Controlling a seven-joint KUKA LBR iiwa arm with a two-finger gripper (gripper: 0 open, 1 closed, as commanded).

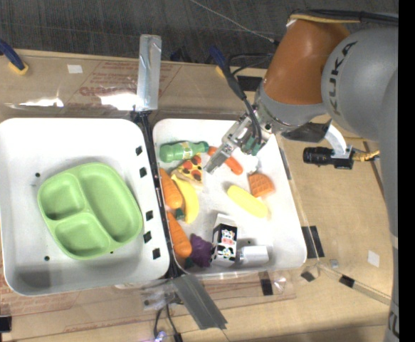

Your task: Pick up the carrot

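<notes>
Gripper (226,153) over right bin (287,212); carrot (179,239) apparently untouched, left wall.

Bulky grey arm (364,77) with black KUKA lettering, a glossy orange band (300,59) above the wrist, tapering down to a small metallic two-finger gripper (221,159)

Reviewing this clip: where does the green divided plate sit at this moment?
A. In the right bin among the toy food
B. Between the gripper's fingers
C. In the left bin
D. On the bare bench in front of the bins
C. The green divided plate lies flat on the floor of the left bin, while the toy food, including the carrot, is in the right bin.
</notes>
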